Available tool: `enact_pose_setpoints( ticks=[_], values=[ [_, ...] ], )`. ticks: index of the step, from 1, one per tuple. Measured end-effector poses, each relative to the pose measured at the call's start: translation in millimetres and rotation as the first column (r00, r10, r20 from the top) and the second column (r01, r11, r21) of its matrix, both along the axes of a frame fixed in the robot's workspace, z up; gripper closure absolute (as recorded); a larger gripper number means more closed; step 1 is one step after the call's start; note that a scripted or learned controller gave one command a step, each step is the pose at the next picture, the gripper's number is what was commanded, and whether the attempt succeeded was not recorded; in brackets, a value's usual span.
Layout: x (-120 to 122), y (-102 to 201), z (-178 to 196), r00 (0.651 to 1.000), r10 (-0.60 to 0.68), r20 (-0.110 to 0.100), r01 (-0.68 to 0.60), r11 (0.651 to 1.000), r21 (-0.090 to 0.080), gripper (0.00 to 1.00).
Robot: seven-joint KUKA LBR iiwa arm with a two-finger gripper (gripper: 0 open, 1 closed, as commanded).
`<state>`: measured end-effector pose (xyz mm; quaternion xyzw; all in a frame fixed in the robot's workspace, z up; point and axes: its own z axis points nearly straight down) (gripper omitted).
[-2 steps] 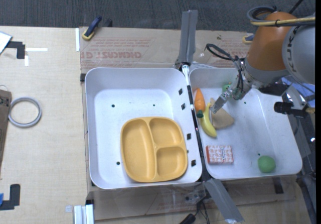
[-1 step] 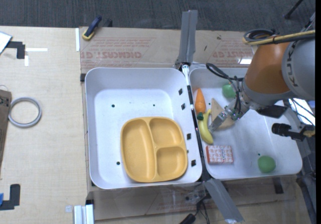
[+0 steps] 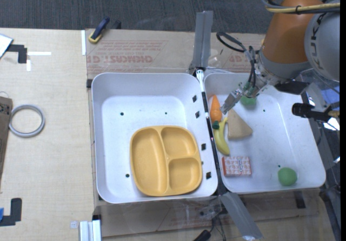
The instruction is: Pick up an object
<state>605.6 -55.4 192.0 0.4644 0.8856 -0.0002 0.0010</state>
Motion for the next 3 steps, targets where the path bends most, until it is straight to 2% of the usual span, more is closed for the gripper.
enact_pose_setpoints(
  ticks=[1,2,3],
  values=[
    [19,13,-1,0.995,0.099,0.0,-0.099,0.995,-0.001,0.0],
    [19,15,0,0.916,0.401,0.0,-0.401,0.916,0.0,0.0],
    [43,5,0,0.901,0.433,0.002,-0.433,0.901,-0.002,0.0]
  ],
)
